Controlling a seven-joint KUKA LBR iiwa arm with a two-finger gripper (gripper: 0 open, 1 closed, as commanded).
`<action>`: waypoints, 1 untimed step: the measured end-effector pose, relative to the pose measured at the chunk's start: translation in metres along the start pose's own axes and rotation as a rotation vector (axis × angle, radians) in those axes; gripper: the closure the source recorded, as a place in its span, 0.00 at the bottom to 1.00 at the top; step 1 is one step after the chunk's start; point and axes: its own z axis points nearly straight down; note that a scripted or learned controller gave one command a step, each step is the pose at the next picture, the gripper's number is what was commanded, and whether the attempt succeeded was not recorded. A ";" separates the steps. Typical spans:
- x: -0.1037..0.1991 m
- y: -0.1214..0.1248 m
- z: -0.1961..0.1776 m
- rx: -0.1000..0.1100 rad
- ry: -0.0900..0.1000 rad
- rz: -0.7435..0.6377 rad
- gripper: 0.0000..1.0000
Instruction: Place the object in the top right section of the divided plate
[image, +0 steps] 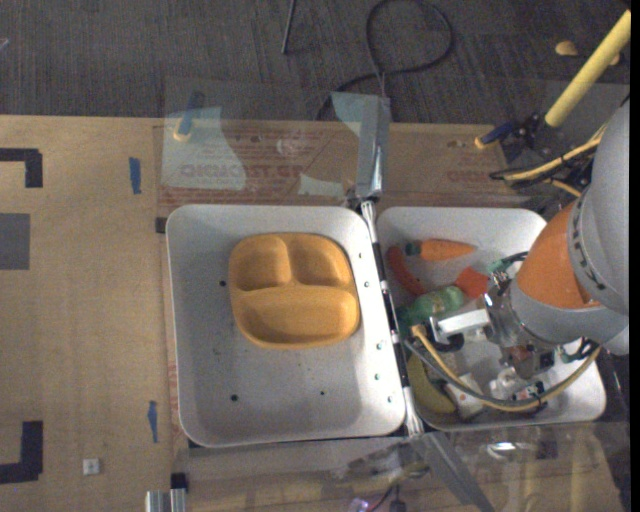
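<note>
Gripper (520, 385) is low in the right bin (500, 225), near its front edge; finger state can't tell. Pick step: toy carrot (445, 250) at that bin's back edge. Next: grasp, carry to plate (294, 290) in left bin (200, 330), back-right section.

Warm dim light, soft focus, glare on clear sheet (270, 150)

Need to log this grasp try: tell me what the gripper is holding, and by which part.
Cannot be told. The gripper is low in the right bin among the toy food, under the wrist and cables; nothing visibly sits in it. The orange divided plate lies in the left bin.
</note>
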 end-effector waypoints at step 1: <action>-0.001 -0.011 -0.067 0.004 -0.018 0.020 0.00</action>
